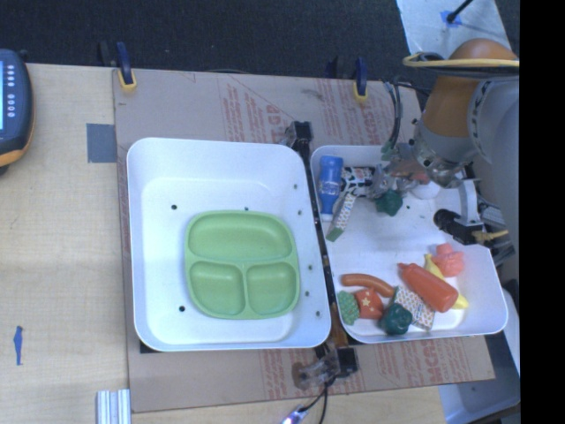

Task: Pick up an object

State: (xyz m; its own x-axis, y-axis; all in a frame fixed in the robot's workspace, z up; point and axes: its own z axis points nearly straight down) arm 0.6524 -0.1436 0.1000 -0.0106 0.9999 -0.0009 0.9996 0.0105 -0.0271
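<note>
Two shallow white bins sit side by side on the bench: the left bin (146, 237) carries one green three-section plate (240, 264); the right bin (490, 312) holds several toy foods, including one orange carrot-shaped piece (429, 287) and one red sausage (366, 283). Farther back, the grey arm's gripper (395, 182) hangs over a dark green toy (389, 203); whether the jaws grip it, I cannot tell.

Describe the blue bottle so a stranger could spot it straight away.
Look in the right white bin, at its far left corner by the wall shared with the other bin. The blue bottle lies there lengthwise. It is the only blue thing among the red, orange and green toys.
</note>
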